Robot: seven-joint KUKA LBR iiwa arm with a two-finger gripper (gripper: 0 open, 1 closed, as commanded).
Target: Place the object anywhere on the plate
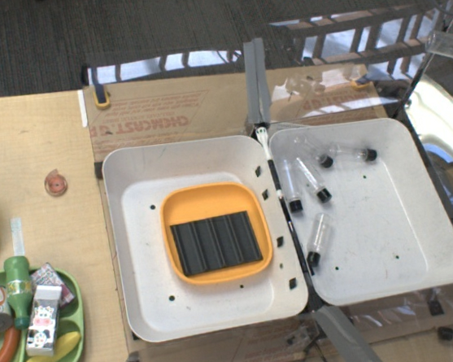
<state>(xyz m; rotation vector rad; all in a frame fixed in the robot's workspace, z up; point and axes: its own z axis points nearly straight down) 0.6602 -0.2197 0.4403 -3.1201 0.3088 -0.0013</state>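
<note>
- You are at the very start: the clear tubes (307, 181), the likely objects to move, lie in the right bin (401, 269), toward its left side, none on the plate (211, 198).
- The orange plate sits in the centre of the left bin (144, 309), a dark ribbed block (216, 243) already resting on it.
- I cannot tell the gripper's state; judge it before you commit.
- Your next move, as I read it, calls for a grasp on one tube, then a carry leftward over the divider.
- Expect trouble: the tubes look smooth, round and transparent with small black caps, so they may roll or slip.
- The plate is glossy, with a shallow rounded-square rim.
</note>
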